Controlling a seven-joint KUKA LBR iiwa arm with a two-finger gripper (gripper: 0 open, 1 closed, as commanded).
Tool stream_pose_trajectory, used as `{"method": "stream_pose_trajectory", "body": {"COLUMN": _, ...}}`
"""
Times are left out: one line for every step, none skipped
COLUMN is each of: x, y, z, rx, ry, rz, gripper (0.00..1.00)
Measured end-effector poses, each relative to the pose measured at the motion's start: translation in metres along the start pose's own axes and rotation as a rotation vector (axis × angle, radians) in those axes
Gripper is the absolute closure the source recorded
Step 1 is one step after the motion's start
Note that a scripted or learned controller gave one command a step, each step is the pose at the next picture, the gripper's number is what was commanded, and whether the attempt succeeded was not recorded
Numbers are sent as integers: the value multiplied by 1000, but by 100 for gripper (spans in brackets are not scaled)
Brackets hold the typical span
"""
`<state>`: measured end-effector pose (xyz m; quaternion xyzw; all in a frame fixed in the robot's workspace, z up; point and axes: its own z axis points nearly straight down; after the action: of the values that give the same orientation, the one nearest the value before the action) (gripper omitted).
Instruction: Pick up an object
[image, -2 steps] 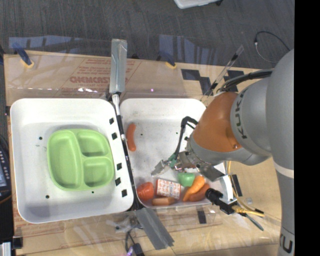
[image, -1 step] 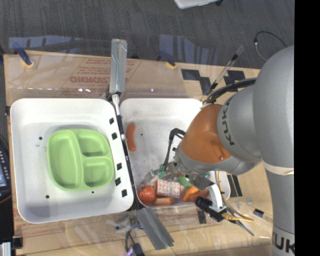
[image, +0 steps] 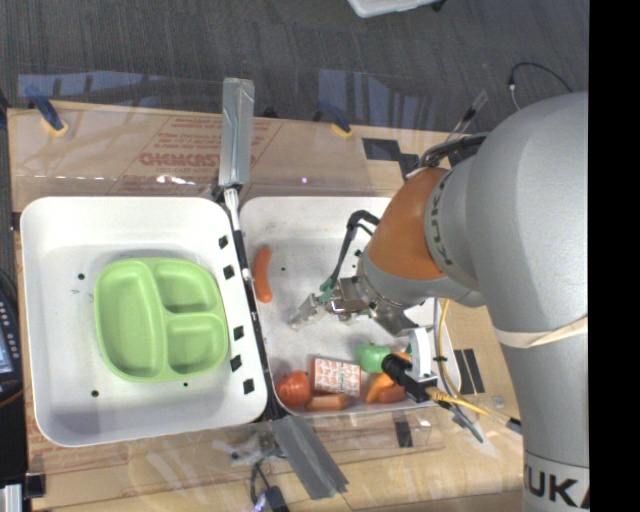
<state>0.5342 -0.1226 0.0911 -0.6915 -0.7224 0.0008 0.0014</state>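
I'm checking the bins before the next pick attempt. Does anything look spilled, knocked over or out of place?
Nothing stands out. The green divided plate lies flat in the left bin. In the right bin, an orange hot dog lies near the divider, and toy foods cluster along the near wall. The gripper hovers above the floor.

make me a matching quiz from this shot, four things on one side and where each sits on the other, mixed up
Things:
1. green divided plate
2. orange sausage
3. red tomato
4. gripper

Places:
A. near corner of the right bin, by the divider
B. over the middle of the right bin
C. in the left bin
D. right bin, along the divider, far half

Pairs: 1-C, 2-D, 3-A, 4-B
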Motion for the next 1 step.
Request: {"method": "stream_pose_trajectory", "body": {"x": 30, "y": -57, "z": -52, "rx": 0, "ry": 1, "rz": -74, "gripper": 0}}
